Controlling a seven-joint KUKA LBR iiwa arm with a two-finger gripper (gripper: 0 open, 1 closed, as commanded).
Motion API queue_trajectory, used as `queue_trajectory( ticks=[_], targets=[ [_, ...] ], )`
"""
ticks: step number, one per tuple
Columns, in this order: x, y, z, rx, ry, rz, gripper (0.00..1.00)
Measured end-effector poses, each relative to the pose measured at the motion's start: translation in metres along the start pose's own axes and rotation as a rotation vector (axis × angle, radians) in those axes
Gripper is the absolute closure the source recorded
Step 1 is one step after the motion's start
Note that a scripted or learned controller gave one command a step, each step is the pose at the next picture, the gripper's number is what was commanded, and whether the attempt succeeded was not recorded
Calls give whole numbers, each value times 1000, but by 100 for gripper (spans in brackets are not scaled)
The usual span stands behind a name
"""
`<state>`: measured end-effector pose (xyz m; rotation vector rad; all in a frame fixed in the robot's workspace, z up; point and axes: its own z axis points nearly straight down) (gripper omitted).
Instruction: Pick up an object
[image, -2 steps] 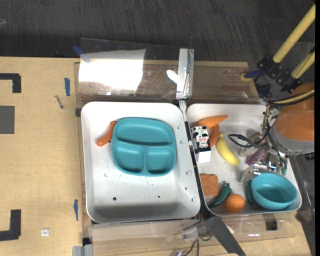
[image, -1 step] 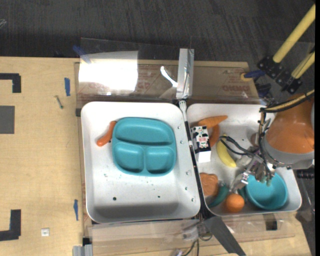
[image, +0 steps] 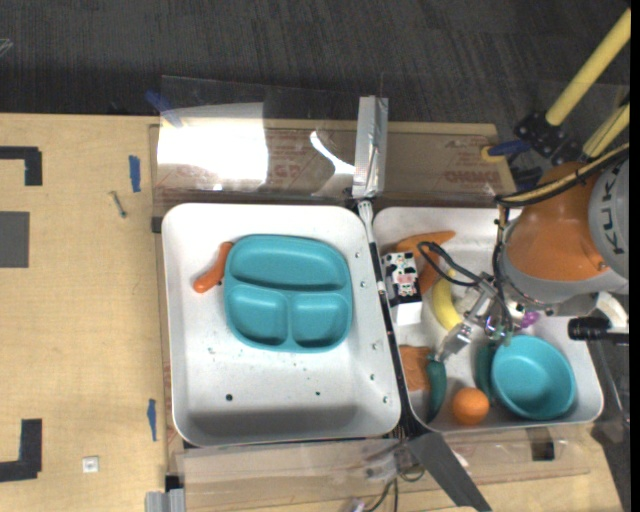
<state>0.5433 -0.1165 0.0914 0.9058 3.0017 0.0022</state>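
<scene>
My gripper (image: 466, 332) is low in the right bin (image: 590, 405), reaching in from the right under the grey and orange wrist. It sits just below a yellow banana (image: 443, 303) and just left of a teal bowl (image: 530, 376). A dark green pepper-like piece (image: 437, 385) and an orange ball (image: 469, 405) lie right below it. An orange carrot (image: 420, 241) and a small black-and-white box (image: 401, 273) lie at the bin's far left. Nothing can be seen held.
The left bin (image: 200, 380) holds a teal divided plate (image: 289, 291) with an orange sausage-shaped piece (image: 210, 271) at its left edge. An orange block (image: 411, 369) rests against the wall between the bins. Cables and a yellow pole (image: 590, 65) crowd the back right.
</scene>
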Motion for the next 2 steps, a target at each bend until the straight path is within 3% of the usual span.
queue_trajectory(
  ticks=[1, 2],
  targets=[
    [60, -24, 0, 3, 4, 161, 0],
    [4, 55, -98, -4, -5, 180, 0]
  ],
)
